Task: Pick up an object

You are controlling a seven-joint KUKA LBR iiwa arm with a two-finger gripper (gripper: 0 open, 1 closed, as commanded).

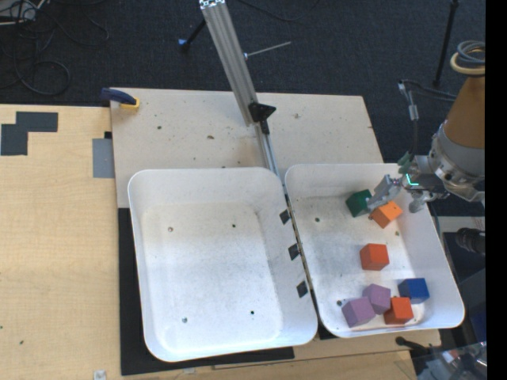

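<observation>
Seven blocks lie in the right bin [444, 248]. The gripper [395, 197] hovers at its far right part, fingers spread open just above the orange block [386, 213]; nothing is held. A green block [359, 203] sits just left. Other blocks crowd the near corner.

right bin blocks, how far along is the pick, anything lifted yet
Done: the arm has reached into the right bin, and the tool sits at the orange block beside the green block. In hand: nothing clearly; whether the orange block is gripped cannot be told. Left: grasp and lift. The red block, two purple blocks and blue block lie on the bin floor.
</observation>
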